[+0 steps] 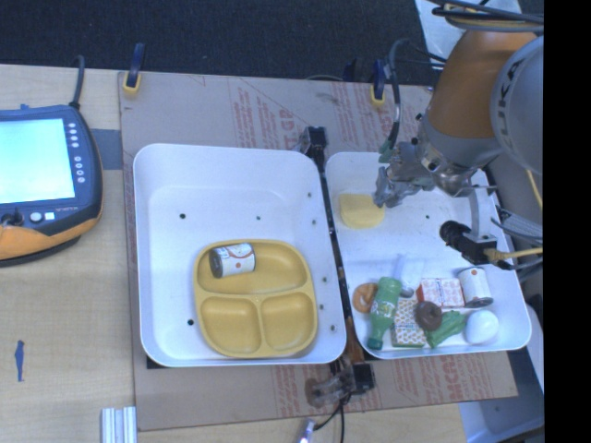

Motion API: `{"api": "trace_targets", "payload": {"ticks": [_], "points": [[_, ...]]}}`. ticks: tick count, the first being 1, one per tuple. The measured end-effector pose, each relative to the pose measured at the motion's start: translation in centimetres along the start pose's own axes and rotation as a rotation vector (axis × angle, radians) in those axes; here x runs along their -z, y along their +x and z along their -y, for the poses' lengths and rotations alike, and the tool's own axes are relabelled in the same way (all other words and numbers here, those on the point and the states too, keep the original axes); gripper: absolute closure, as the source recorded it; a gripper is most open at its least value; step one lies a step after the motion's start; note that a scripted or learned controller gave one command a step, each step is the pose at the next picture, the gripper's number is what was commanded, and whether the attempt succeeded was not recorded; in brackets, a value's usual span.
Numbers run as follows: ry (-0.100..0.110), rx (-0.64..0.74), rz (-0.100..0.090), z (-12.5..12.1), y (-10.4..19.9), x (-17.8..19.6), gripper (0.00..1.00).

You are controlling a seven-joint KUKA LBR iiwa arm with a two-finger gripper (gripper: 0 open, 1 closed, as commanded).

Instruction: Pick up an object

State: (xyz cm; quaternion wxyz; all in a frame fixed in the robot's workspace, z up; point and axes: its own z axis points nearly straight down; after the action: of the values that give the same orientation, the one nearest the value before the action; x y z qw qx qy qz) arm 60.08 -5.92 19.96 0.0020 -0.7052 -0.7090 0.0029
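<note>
**A:** Object status?

**B:** A pale yellow lump (360, 211) is seen in the right bin (434, 224), in its far left part, close to the wall shared with the left bin (231, 183). It is rounded, flattish, smooth and of one colour throughout. It is rested on the bin floor.

**A:** Other items near it?

**B:** A cluster is packed along the near edge of the same bin: a green bottle (384, 307), an orange ring (366, 296) just beside it, a small box (441, 292), a white egg (481, 326) and a white can (476, 284). All are well apart from the lump.

**A:** Arm pose?

**B:** The arm (480, 90) is reached in from the right, over the far half of the right bin. The orange band is seen above the wrist, and the wrist is angled down and to the left. The gripper (388, 195) is placed low, just beside the lump's far right edge. Whether contact is made cannot be told.

**A:** Gripper opening?

**B:** Cannot be told. The tip is shown dark and cluttered from this angle.

**A:** Left bin?

**B:** A yellow divided tray (259, 326) is set in its near half. A small tin (232, 260) is laid on its side in the tray's long far compartment.
</note>
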Motion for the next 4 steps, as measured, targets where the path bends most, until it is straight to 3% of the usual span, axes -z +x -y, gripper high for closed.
{"api": "trace_targets", "payload": {"ticks": [1,3,4], "points": [[0.001,0.000,0.000,0.1,-0.9,-0.8,1.00],[0.006,0.004,0.000,0.1,-1.0,1.3,1.00],[-0.004,0.001,0.000,-2.7,5.2,0.5,1.00]]}}
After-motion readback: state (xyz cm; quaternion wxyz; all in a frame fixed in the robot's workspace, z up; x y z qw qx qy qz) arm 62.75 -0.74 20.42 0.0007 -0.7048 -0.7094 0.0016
